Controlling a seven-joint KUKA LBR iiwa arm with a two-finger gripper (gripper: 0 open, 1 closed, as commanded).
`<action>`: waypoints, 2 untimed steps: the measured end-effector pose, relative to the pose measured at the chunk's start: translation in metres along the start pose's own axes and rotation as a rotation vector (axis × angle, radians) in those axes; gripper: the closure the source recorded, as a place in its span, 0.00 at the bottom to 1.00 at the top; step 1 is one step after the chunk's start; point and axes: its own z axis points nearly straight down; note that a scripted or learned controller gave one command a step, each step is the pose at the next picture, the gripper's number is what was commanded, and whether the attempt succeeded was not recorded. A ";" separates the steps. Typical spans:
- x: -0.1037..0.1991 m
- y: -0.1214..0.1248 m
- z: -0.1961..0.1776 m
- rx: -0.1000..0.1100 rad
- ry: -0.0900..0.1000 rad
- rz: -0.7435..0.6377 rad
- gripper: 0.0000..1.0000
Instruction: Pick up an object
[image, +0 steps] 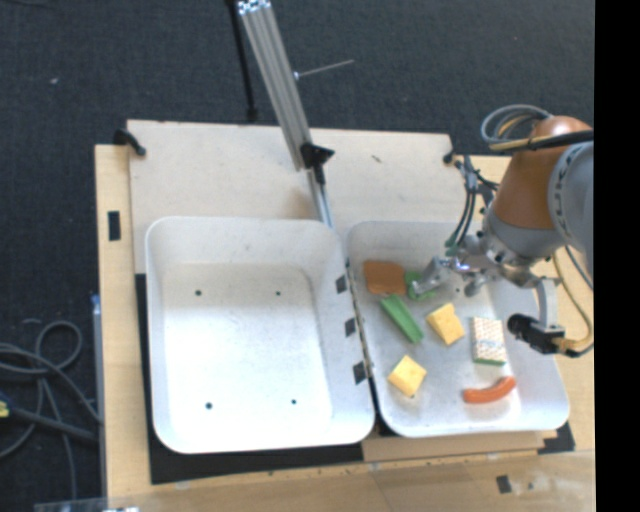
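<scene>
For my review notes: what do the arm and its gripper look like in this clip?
The arm is grey with a rounded orange section above the wrist. Thin cables loop over its top, and more trail down its side to a black fitting. The gripper is small, metallic, with green near its tip.

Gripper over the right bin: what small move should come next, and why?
Probably ease the gripper straight down. It sits over the upper end of the green stick, beside the brown block, and nothing is visibly held. The yellow cubes lie apart, so they should not interfere.
</scene>
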 end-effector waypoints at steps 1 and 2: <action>-0.001 0.000 0.039 -0.001 0.000 0.003 0.00; -0.002 0.001 0.025 -0.008 0.000 0.006 1.00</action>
